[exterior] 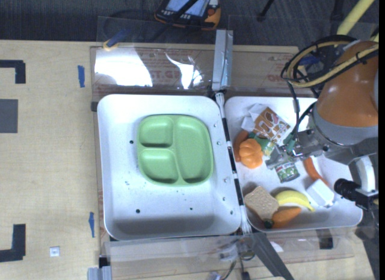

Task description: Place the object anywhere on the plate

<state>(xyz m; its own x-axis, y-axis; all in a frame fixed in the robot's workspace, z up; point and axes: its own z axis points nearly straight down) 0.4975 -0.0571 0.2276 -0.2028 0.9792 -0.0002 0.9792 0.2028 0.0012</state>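
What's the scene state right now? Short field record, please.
plate: green divided plate, in left bin, nothing on it
right bin: orange pumpkin-like toy, snack packet, bread slice, banana, carrot
gripper: over the right bin, near the packet; finger state unclear
task progress: no object placed on the plate yet

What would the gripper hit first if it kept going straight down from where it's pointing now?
Probably the small green-and-white packet lying on the right white bin floor under the gripper. Depth is unclear from this slanted view, so the printed brown snack wrapper beside it is possible.
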